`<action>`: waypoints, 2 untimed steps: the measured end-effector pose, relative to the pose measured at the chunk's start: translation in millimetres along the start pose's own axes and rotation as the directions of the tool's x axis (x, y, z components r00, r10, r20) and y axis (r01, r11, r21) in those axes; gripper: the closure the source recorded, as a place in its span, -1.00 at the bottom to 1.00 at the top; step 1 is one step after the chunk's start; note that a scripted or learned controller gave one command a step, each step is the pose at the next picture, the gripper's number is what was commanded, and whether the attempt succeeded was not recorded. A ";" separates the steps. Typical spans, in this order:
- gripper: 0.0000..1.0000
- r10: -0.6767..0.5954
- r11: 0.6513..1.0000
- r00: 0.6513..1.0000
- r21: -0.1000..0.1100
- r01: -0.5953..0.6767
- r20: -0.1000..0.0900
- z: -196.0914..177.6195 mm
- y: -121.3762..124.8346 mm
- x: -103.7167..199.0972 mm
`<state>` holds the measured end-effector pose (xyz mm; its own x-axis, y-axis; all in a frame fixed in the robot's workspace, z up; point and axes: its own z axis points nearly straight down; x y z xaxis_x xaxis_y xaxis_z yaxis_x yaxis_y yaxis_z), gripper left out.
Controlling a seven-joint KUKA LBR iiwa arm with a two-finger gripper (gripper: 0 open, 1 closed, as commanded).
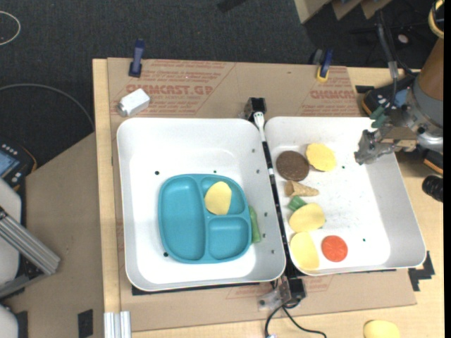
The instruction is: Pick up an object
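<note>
overhead, the metal pincer (366,148), grip state unclear, hangs over the smooth white bin (394,217) near a flat brown disc (292,165).

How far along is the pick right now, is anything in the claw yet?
Nothing looks picked yet. The claw hangs over the right bin near its upper right edge, with nothing visibly held. The brown disc, yellow pieces and red disc lie in that bin; another yellow piece sits in the teal tray. Descent, grasp and lift remain.
</note>
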<state>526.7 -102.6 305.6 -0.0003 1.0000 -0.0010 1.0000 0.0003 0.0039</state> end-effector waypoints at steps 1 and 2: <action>1.00 -0.005 1.000 1.000 -0.017 0.005 0.000 -155.5 3.1 50.7; 1.00 -0.001 1.000 1.000 0.012 0.002 -0.002 -70.4 -10.8 69.8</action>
<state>515.6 -32.8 375.8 -0.0017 1.0000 0.0011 1.0000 0.0017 -0.0084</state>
